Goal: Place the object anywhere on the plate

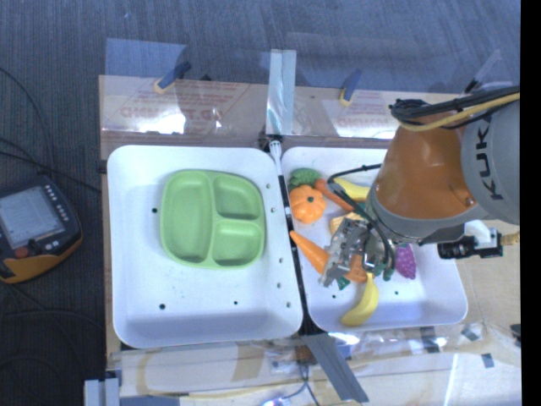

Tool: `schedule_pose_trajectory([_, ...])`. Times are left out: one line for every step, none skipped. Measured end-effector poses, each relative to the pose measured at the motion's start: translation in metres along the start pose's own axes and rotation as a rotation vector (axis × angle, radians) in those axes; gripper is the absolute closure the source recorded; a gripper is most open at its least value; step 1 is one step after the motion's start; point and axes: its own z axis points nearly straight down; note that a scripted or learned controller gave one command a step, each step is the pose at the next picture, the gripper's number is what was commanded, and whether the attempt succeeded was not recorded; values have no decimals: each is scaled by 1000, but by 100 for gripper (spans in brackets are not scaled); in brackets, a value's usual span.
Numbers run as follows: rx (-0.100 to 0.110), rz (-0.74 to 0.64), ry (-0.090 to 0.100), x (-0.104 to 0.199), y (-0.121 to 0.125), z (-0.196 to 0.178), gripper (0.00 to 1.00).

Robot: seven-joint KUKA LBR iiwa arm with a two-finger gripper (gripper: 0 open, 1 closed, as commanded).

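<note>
The claw [340, 269] hangs low in the right bin [439, 307], grip unreadable from here, toy food crowding around it — carrot [308, 250] just left, banana [363, 304] below — green plate [211, 218] well left.

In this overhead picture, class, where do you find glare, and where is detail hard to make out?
Camera view: glare whitens the clear tape above the bins and the bench's front edge; the green plate is evenly lit and sharp; the gripper is small and indistinct amid the toy food.
</note>
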Motion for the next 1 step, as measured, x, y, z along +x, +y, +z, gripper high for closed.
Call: schedule_pose_trajectory([-4,21,1,1,100,-18,100])
